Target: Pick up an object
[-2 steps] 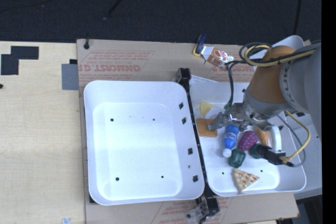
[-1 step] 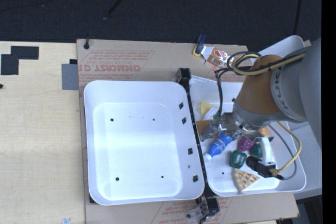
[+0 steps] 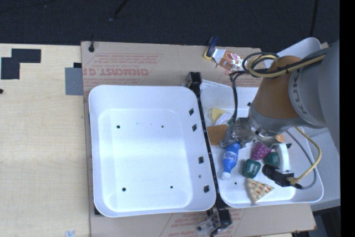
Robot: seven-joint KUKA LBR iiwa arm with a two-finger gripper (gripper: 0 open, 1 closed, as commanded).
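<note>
Currently the arm [image 3: 288,91] reaches in from the right of the view, and its pincer [image 3: 237,131] hangs low over the right-hand bin [image 3: 288,201], close to that bin's left wall. The wrist hides the pincer from above, so you cannot tell how far open it is, and you can see nothing held in it.

The nearest thing to it is a small blue bottle [image 3: 230,157], lying flat on the bin floor just below the pincer in the view. Its long axis runs nearly straight up and down the picture, tilted a little, so the top end leans right and the bottom end leans left. Its white cap points toward the bottom of the view, at the bin's near edge, and its blue body end lies up by the pincer. Whether the pincer touches the bottle you cannot tell.

Beside the pincer's left you have a brown piece [image 3: 216,134], with a yellow piece [image 3: 217,115] just above it. Right of the bottle sit a purple toy [image 3: 259,150], two dark green toys [image 3: 252,168] and [image 3: 272,159], and a white piece [image 3: 284,155]. A tan waffle-patterned wedge [image 3: 258,190] lies near the bottom rim.

The left-hand bin [image 3: 144,141] sits alongside, both bins on a cardboard sheet [image 3: 127,66] on the pale tabletop [image 3: 39,147].
</note>
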